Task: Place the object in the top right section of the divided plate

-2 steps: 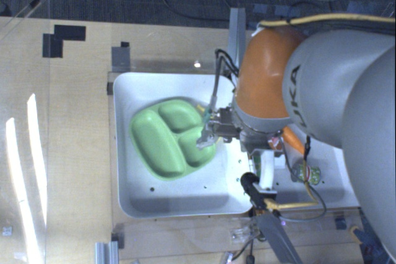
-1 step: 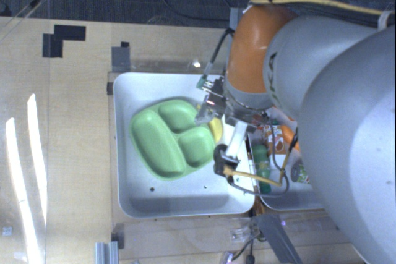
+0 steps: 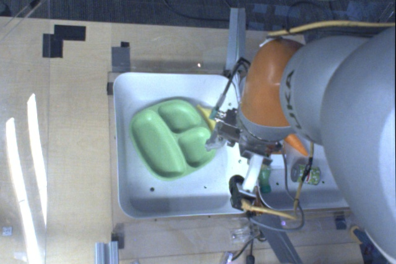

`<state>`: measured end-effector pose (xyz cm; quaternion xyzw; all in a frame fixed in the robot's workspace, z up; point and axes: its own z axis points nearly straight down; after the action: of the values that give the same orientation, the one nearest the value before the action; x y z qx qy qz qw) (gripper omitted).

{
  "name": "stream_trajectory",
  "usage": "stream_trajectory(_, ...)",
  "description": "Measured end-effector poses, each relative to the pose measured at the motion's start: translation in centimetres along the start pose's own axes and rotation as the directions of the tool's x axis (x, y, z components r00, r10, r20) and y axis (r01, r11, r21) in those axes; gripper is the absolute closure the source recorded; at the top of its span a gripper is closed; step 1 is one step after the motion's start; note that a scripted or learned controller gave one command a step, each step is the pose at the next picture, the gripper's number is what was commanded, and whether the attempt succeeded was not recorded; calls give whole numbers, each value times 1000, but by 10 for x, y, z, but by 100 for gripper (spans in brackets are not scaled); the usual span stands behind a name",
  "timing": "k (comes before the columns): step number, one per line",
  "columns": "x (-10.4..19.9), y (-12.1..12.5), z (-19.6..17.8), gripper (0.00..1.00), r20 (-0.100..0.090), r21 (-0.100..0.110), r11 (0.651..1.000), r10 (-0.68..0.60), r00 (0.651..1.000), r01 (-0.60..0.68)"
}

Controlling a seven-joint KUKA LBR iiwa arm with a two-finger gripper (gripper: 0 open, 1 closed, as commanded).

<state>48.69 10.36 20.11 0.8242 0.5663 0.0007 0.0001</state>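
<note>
From where I stand, the green divided plate (image 3: 170, 139) lies in the left white bin (image 3: 133, 195), tilted a little. The grey arm (image 3: 328, 108) with its orange band leans in over the plate's right edge, and its wrist hides most of the gripper (image 3: 216, 133), so I cannot tell how the jaws stand. A sliver of something yellow (image 3: 204, 113) shows just beside the plate's upper right rim, right under the wrist; whether anything grips it is hidden.

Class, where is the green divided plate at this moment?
The green divided plate lies in the left white bin, towards its right side, with the arm's wrist right beside its right edge.
</note>
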Motion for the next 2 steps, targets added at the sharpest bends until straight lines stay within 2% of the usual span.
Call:
stream_trajectory(1,16,-6,18,0,0,1,988,-152,988,152)
stream_trajectory(2,12,-5,52,0,0,1,988,-157,988,157)
